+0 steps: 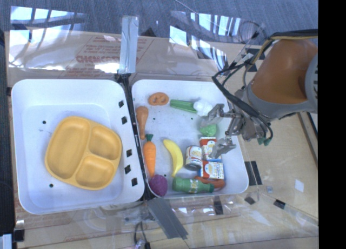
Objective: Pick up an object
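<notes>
Starting at the near edge of the worktop (281,188), the right bin (162,88) has most of the stuff packed along its 6 o'clock side: a dark purple plum-looking thing (158,184) in the near-left corner, with a green bottle (192,186) lying on its side just to the right of it, and a red-and-white carton (214,170) touching the bottle's far end toward 3 o'clock. A bit further in there's a small can (194,157) sitting right beside the carton, a banana (174,156) at about 9 o'clock from the can, and a carrot (150,155) with its green top pointing away, hugging the bin's left wall. The end effector (221,129) hangs over the right side of that bin, fingers spread apart with nothing between them, one finger (214,113) up by the far stuff and the other down near the can and carton. Just under it is a small green lumpy item (208,130), can't really tell what it is. Past that, toward 12 o'clock, there's a tan drumstick-ish piece (141,118) by the left wall, an orange cookie-like disc (158,99), a green stalk (184,105) and a white blob (203,107) next to it. The left bin (27,96) at 9 o'clock holds a yellow divided plate (82,152).
</notes>
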